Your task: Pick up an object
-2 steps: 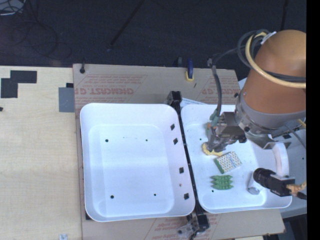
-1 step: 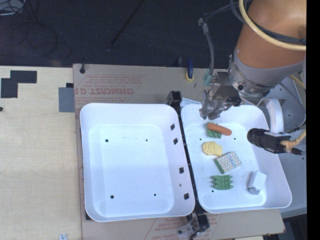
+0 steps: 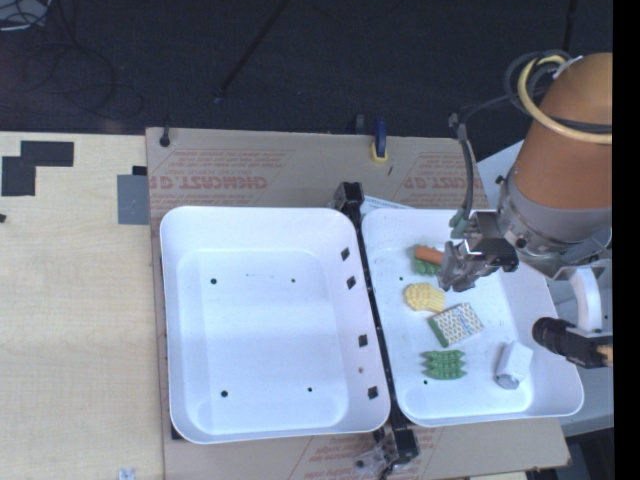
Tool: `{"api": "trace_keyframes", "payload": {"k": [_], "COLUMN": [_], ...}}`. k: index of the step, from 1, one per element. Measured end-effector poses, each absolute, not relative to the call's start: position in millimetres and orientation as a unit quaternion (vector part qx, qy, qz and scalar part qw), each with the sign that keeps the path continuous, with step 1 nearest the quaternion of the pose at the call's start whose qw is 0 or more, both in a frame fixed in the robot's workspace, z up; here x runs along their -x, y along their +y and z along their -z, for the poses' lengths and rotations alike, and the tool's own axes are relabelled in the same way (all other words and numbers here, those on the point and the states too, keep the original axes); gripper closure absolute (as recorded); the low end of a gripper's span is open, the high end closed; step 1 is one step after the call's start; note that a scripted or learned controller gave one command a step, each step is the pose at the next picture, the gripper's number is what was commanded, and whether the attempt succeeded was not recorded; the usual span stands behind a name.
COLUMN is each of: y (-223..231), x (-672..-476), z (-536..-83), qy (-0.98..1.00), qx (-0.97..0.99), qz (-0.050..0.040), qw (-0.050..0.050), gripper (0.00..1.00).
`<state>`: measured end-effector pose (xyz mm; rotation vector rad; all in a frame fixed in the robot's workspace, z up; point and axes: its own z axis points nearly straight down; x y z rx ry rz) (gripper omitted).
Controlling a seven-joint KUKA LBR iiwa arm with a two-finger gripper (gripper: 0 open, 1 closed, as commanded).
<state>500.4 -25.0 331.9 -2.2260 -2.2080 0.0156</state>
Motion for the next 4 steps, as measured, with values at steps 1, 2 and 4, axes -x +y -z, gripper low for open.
{"api": "trace_keyframes", "payload": {"k": [1, 2, 4], "y": [-22, -23, -25], "x": [-502.4, -502.5, -502.8], "z": [-345, -354, -372], "qy": [-0.707, -0.707, -0.710], "qx": [0.707, 0.707, 0.704], "qz": [-0.0025, -0.0038, -0.0061], "qw": [0.002, 0.003, 0.005], "gripper": [1.00, 1.00, 1.00]}}
